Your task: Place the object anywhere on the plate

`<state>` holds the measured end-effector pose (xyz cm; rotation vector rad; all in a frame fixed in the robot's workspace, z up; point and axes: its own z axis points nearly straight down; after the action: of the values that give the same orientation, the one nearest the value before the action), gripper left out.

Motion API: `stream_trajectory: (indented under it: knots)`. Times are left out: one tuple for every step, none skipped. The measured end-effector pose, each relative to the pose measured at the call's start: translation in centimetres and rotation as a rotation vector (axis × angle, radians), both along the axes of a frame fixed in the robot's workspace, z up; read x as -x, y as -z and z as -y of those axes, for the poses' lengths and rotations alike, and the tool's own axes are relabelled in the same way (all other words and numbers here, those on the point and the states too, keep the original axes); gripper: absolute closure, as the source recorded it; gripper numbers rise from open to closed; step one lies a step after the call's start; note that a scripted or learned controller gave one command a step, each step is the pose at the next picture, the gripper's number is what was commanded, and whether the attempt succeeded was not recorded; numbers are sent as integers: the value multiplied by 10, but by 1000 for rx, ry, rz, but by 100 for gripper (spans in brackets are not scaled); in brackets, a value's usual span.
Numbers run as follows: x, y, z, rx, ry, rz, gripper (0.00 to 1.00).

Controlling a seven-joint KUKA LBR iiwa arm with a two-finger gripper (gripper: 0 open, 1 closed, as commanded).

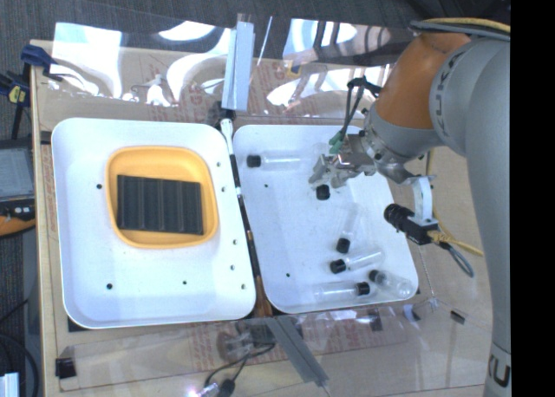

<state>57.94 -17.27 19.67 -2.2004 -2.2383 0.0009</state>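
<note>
Nearest me I've got a few clear tubes [355, 263] with black caps lying in the near right corner of the right bin [286, 283]. Left bin holds the yellow plate [160, 165]. Farther back, the end effector [328, 180] hovers over the right bin; can't tell its grip state.

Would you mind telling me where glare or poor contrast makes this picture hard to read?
Camera view: bright reflections streak the clear panel behind both bins; the transparent tubes nearly vanish against the white right bin, leaving mainly their black caps; the yellow plate reads clearly.
</note>
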Motion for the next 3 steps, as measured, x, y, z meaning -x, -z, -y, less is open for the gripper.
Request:
stream_trajectory:
  knots:
    - [44, -32, -60, 0, -99, -1, 100]
    - [5, -16, -92, 2, -276, 1, 100]
    - [-11, -12, -144, 2, -363, 3, 100]
